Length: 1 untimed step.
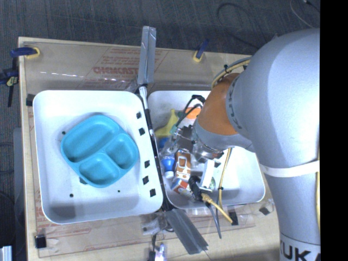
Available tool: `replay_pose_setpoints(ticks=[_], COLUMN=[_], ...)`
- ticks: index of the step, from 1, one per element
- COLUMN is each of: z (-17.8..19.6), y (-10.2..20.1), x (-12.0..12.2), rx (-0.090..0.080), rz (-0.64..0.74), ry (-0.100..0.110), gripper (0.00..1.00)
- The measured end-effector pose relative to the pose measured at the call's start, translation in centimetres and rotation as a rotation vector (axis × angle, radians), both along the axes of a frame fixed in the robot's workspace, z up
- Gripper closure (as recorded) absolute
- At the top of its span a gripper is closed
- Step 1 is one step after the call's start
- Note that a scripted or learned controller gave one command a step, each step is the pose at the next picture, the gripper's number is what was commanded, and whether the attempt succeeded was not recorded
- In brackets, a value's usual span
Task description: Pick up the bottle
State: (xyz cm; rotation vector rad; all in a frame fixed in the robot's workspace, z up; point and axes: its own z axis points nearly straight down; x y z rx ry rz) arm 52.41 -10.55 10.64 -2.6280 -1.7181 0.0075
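Note:
My gripper (184, 152) is low in the right bin (247, 185), over a cluster of small items by the bin's left wall. What looks like a clear bottle with a blue cap (168, 162) lies just left of the gripper, close to or touching it. An orange and white item (182, 173) sits directly below the gripper. The wrist and the orange band hide the middle of the bin.
A yellow-green object (169, 125) lies at the back left of the right bin, with an orange piece (191, 112) behind it. The left bin (51, 200) holds a blue divided plate (100, 150). A ridge (148, 156) separates the bins.

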Motion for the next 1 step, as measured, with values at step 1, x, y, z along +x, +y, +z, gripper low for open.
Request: replay_pose_setpoints(ticks=[1], z=[1.46], y=[-0.13], x=[0.20], rx=[-0.001], rz=[0.004], ry=[-0.006], gripper=[1.00])
